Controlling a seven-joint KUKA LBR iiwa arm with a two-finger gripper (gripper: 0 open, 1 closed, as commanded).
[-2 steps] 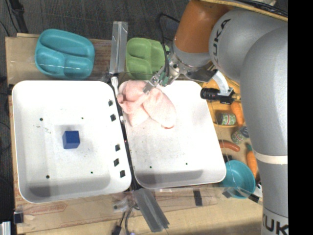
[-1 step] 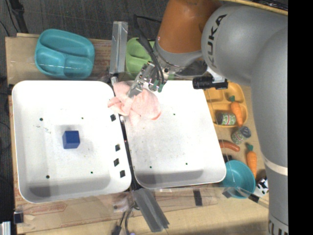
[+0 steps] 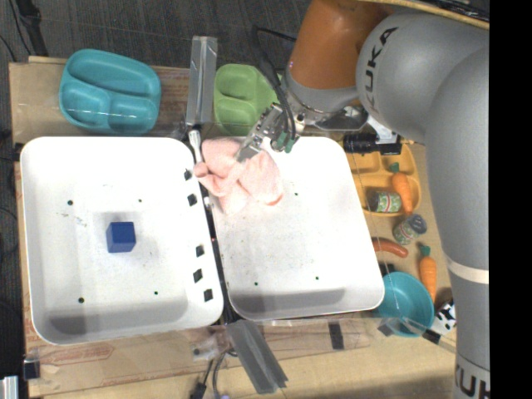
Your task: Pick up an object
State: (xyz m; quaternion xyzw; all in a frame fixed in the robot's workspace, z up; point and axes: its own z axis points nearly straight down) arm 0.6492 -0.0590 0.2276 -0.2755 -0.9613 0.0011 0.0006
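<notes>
Pink cloth lies bunched at the upper left corner of the right bin; the gripper sits on its top edge, grip unclear. Best to pinch a thick fold, then lift straight up.

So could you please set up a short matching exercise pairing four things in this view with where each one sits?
Things:
1. blue cube
2. pink cloth
3. teal tray
4. green tray

Places:
A. on the bench beyond the left bin's far edge
B. far left corner of the right bin
C. on the floor of the left bin
D. on the bench just beyond the right bin, beside the gripper

Pairs: 1-C, 2-B, 3-A, 4-D
</notes>
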